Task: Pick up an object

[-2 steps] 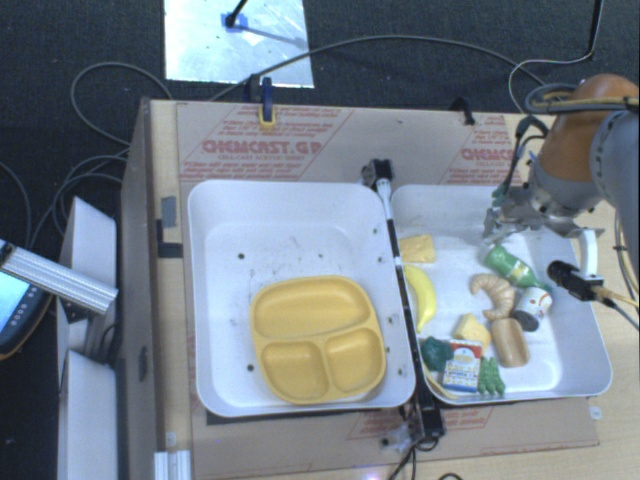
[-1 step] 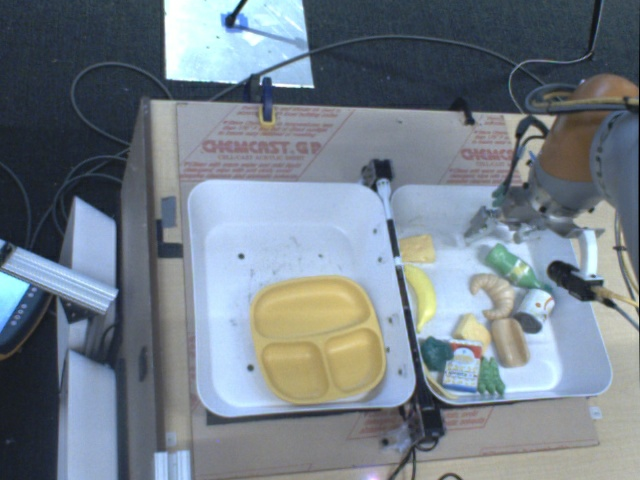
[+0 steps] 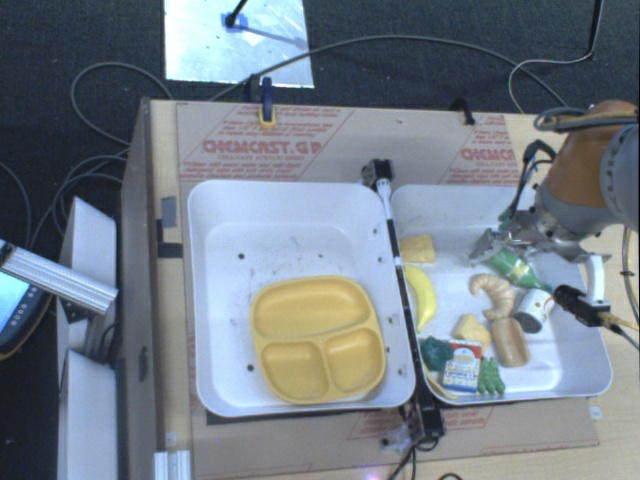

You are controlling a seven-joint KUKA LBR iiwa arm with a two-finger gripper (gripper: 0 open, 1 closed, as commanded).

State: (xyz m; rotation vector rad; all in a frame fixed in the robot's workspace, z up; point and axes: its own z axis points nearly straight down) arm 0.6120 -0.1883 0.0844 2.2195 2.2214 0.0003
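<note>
Bottom of frame, right bin: a small printed carton in red, white and blue lies by the near wall, with dark green leafy plastic pieces on either side of it.

Just above: a tan bread-roll-shaped piece, a yellow wedge, a curved pale-orange croissant-like piece, and a small dark cylinder with a white end. A yellow banana lies along the divider, long axis running up the frame; a pale yellow block sits above it.

Left bin: a yellow three-compartment plastic tray, lower centre.

Right-centre: the gripper, under the grey-and-orange arm, hangs low over the upper part of the right bin. Whether it is spread or closed I cannot tell; nothing is visibly held.

Key relation: a green bottle-like object lies just below and slightly right of the gripper tip, apparently touching or nearly so. Its long axis slants from upper left to lower right. It looks the likeliest target. The croissant piece is crowded against its lower side, so a grasp across the short axis risks catching both.
</note>
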